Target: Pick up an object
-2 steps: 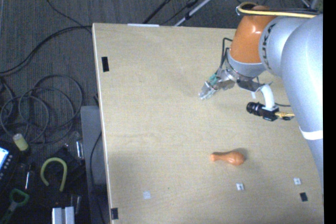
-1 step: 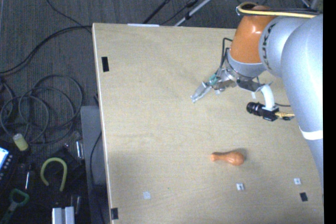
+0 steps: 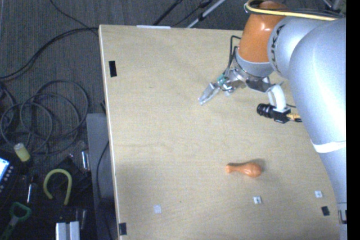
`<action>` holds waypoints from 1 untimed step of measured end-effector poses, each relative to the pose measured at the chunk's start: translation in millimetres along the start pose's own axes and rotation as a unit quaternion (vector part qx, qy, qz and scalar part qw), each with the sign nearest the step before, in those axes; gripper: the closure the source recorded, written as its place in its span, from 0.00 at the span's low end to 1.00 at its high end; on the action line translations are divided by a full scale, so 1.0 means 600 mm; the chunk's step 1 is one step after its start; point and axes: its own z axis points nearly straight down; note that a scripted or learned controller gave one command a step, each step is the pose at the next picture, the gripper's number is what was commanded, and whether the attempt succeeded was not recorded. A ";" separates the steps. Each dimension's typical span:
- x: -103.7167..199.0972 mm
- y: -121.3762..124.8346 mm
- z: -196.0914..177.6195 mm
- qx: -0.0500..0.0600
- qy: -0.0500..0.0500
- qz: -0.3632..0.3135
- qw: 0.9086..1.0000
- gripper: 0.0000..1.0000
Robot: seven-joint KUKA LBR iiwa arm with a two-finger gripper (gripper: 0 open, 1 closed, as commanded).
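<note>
Grey arm [image 3: 315, 64] reaches leftward, end effector [image 3: 207, 96] angled low over the counter [image 3: 157, 137], grip state unclear. Orange pear-shaped object [image 3: 245, 169] lies below-right, long axis horizontal, neck pointing left.

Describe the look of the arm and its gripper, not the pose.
The arm is bulky, with smooth rounded light-grey shells and an orange band above the wrist; dark lettering runs beside the band. A thin dark cable loops along the wrist. The gripper is small, metallic silver and tapers to a narrow tip. A white bracket carries a black cylindrical part nearby.
</note>
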 end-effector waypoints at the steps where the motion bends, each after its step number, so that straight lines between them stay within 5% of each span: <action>1: 0.001 0.001 -0.016 0.000 0.000 0.000 1.000 1.00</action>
